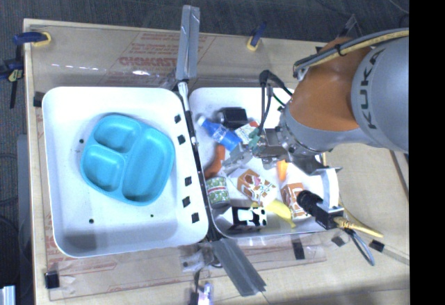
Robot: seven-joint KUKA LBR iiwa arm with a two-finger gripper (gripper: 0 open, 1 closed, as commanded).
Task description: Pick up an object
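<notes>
The right bin (208,99) holds a heap of small things: a blue bottle (214,131), a black block (233,116), an orange-red stick (217,160), a green-and-white can (217,190), a patterned snack packet (256,186), a black-and-white toy (249,217), a yellow banana-like piece (280,210) and a brown packet (293,196). My gripper (240,155) reaches in from the right and hangs low over the middle of the heap, just right of the orange-red stick and above the snack packet. Nothing shows clearly between its tips.
The left bin (62,220) bears a blue divided tray (128,158). A metal rail (186,43) runs along the divider between the bins. The grey arm with its orange band (327,99) covers the right bin's right side. Clamps sit at the bench corners.
</notes>
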